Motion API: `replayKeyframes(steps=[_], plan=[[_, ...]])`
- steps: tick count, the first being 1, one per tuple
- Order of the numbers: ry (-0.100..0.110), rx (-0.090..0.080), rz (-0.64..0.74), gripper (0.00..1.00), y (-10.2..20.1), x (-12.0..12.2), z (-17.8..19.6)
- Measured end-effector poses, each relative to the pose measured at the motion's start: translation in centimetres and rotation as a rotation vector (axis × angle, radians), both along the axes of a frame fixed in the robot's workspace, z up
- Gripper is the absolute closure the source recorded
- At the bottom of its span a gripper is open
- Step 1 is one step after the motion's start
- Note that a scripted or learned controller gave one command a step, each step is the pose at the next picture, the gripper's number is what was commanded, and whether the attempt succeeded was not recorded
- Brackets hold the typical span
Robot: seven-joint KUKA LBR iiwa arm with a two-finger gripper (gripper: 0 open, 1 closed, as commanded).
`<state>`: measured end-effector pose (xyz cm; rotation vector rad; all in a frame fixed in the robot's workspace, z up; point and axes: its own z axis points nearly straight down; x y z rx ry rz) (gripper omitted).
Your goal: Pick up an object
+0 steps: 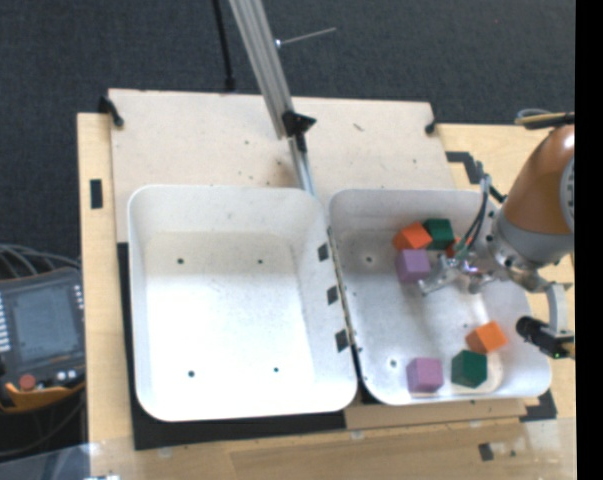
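Pincer [443, 280] low in right bin [381, 218] beside purple cube [414, 264] — grip unclear; cube shows no long axis.

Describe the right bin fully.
The right bin is a shallow white tray, plastic by its look, with rounded corners, flat on the bench, its left rim against the left bin. It holds six small blocks: orange, green and purple in a cluster at the back, orange, green and purple near the front. The pincer is inside it.

The arm [541, 203] shows a rounded orange band above a grey wrist section. Thin cables, seemingly green and red, run down toward the small metallic tool [451, 278], whose details are too blurred to read.
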<state>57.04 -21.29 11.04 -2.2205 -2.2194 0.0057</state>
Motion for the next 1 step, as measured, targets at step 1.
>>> replayKeyframes(steps=[1], plan=[[-0.006, -0.002, -0.002, 0.0, -0.14, 0.09, -1.27]])
